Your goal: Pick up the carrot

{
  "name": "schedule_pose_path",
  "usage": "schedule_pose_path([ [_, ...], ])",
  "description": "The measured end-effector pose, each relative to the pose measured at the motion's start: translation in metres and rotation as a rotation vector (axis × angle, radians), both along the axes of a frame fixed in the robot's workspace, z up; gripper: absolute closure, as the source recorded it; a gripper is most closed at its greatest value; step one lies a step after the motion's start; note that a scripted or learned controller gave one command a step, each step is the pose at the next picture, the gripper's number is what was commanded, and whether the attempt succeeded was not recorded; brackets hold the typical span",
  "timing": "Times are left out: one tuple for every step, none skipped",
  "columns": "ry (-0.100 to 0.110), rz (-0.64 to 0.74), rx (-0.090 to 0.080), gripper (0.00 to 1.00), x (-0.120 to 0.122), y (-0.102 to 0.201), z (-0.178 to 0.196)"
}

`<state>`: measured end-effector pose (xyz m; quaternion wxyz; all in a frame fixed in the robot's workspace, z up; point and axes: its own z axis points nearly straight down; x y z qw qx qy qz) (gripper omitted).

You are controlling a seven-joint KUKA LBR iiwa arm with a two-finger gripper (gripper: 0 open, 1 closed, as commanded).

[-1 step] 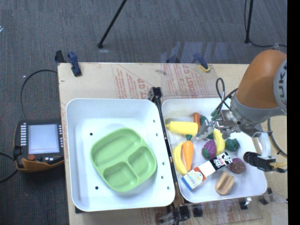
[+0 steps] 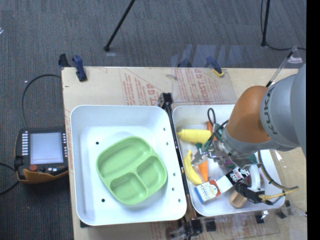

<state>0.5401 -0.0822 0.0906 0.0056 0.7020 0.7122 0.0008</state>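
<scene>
While down in right bin (image 2: 182, 115): gripper (image 2: 204, 156), carrot (image 2: 203, 170), banana (image 2: 189, 168).

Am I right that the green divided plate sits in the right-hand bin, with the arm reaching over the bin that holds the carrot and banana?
Not quite: in the camera view the green divided plate lies in the left bin. The arm does reach over the right bin, which holds the carrot and banana.

Upside-down red lettering on the bench board (image 2: 200, 86), too blurred to read; partial "KUK" on the arm (image 2: 276, 115).
</scene>
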Motion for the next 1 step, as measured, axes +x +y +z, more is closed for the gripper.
schedule_pose_path([
  [0.009, -0.013, 0.007, 1.00, -0.0024, -0.0008, 0.0073],
])
